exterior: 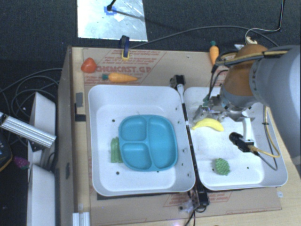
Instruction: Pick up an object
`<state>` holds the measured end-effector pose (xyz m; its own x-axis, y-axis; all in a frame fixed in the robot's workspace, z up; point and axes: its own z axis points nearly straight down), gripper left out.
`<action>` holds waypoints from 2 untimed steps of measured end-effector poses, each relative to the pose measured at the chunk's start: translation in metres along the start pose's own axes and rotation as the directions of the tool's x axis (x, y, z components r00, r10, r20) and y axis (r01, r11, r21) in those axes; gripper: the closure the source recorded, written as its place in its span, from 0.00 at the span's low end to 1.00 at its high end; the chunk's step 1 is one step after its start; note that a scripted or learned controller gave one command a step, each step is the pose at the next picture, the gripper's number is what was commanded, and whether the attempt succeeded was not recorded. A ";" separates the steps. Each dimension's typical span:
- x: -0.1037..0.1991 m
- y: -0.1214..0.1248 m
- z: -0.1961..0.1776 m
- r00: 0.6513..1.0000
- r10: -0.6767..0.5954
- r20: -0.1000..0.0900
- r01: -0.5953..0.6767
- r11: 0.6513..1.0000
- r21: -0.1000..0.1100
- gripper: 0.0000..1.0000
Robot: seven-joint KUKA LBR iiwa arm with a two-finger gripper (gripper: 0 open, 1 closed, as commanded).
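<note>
1. The gripper (207, 110) is low over the upper left part of the right bin (249, 174), near the wall it shares with the other bin. The angle hides its tips, so I cannot tell whether it is wide or narrow, and nothing can be seen held in it.
2. The grey arm (275, 76) comes in from the right, with its orange band (236, 80) just above the gripper.
3. A yellow banana (208, 124) lies on the floor of the right bin just below the gripper, curved, with its ends pointing down. Whether the two touch cannot be told.
4. A green knobbly toy (221, 166) sits nearer the bottom of the same bin, well apart from the banana.
5. The left bin (108, 102) holds a blue plate (146, 128) with three compartments, lying flat in the middle.
6. A green piece (115, 150) lies against the plate's left edge.
7. Both bins rest on a cardboard sheet (155, 62) that bears red print above the left bin. The letters look like "…MCAST" followed by more characters, but they are too blurred to read with certainty. More red print along the bottom edge is illegible.
8. On the cardboard above the left bin lie an orange carrot (120, 77) and a red-orange toy (88, 65).
9. A small carrot (214, 53) is at the sheet's upper edge, above the right bin.
10. A blue clamp (124, 44) grips the top edge of the cardboard.
11. Beyond it, a silver sheet (112, 13) with a blue mark lies on the dark floor.
</note>
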<state>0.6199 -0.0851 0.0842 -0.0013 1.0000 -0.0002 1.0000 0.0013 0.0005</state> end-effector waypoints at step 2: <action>0.000 0.001 -0.011 1.000 -0.001 0.000 0.001 1.000 -0.003 0.00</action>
<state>0.6210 -0.0850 0.0954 -0.0019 1.0000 -0.0001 1.0000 0.0019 0.0038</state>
